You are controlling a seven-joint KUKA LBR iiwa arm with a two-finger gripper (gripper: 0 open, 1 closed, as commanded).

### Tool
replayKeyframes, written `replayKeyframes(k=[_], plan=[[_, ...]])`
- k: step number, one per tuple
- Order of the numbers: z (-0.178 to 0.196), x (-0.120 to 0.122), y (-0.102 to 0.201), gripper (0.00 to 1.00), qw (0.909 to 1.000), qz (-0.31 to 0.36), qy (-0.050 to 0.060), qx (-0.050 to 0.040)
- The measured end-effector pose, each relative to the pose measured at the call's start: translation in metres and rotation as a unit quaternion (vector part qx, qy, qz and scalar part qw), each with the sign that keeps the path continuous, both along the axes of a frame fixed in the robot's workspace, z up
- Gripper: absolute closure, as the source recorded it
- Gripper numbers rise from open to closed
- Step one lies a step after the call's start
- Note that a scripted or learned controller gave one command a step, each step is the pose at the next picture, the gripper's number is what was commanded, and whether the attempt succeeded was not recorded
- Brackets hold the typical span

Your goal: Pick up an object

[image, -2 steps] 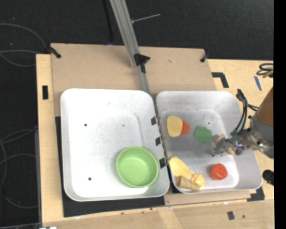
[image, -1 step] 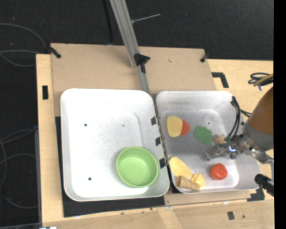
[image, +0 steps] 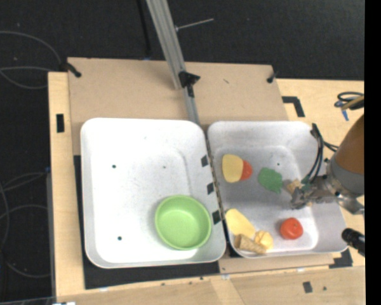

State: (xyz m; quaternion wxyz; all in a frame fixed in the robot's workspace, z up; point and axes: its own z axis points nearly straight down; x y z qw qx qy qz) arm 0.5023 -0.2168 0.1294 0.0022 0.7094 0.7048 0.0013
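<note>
In the right bin (image: 267,135) lie a yellow and red piece (image: 233,168), a green piece (image: 270,179), a red round piece (image: 291,228), a yellow piece (image: 240,222) and a tan piece (image: 249,242). My gripper (image: 298,193) hangs low over the right side of this bin. It is just right of the green piece and above the red round piece. I see nothing clearly held in it.
The left bin (image: 127,157) holds a green bowl (image: 183,222) near its front right corner. A grey metal post (image: 168,37) rises behind the bins. The arm's orange band (image: 354,148) and cables (image: 317,154) stand at the right edge.
</note>
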Motion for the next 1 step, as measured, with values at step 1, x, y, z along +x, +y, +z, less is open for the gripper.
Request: replayKeyframes(k=[1], plan=[[0.0621,-0.0032,-0.0054,1.0,1.0,0.002,-0.002,-0.001]])
